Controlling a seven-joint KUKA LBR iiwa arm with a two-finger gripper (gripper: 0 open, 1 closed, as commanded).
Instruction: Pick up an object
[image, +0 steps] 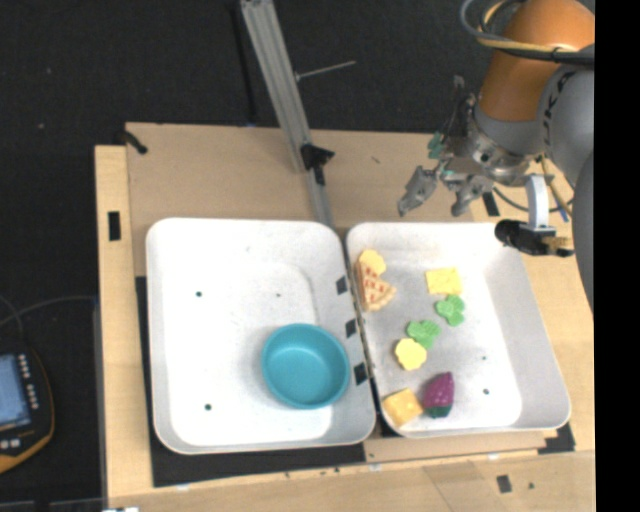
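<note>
Camera view is showing us the gripper (440, 195) hanging with its fingers spread apart and nothing between them, above the far rim of the right bin (520, 330). We are seeing small toy foods lying in that bin, among them a yellow block (443, 281), a purple piece (438, 393) and a waffle (377, 292). We are also seeing a blue bowl (305, 365) sitting in the left bin (200, 300) on the tan bench (200, 175), with dark floor around it.

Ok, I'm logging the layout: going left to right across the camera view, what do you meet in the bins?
Blue bowl → waffle-like toy → yellow flower shape → purple toy in the right bin; gripper hovers beyond its far rim.
</note>
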